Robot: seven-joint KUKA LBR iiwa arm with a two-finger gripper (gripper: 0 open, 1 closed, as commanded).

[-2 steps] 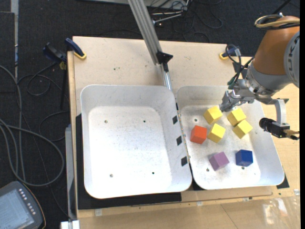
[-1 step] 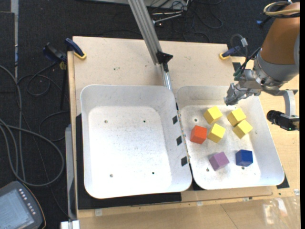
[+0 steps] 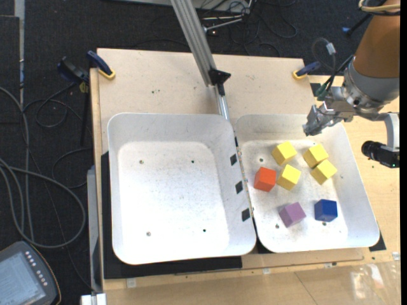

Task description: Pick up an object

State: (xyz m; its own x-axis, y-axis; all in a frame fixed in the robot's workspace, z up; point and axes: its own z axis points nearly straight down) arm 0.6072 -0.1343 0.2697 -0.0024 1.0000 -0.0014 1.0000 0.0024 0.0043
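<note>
Camera view: the gripper (image 3: pixel 313 128) hangs over the far edge of the right bin (image 3: pixel 362 224), and whether it is open or shut cannot be told from here; nothing shows in its grasp. Just below it sit four yellow cubes (image 3: pixel 284 152), (image 3: pixel 315 154), (image 3: pixel 324 170), (image 3: pixel 289 176), clustered close. An orange cube (image 3: pixel 265 179) touches the nearest yellow one. Nearer the camera, a purple cube (image 3: pixel 292 213) and a blue cube (image 3: pixel 325 210) lie apart. The left bin (image 3: pixel 127 132) sits alongside.
</note>
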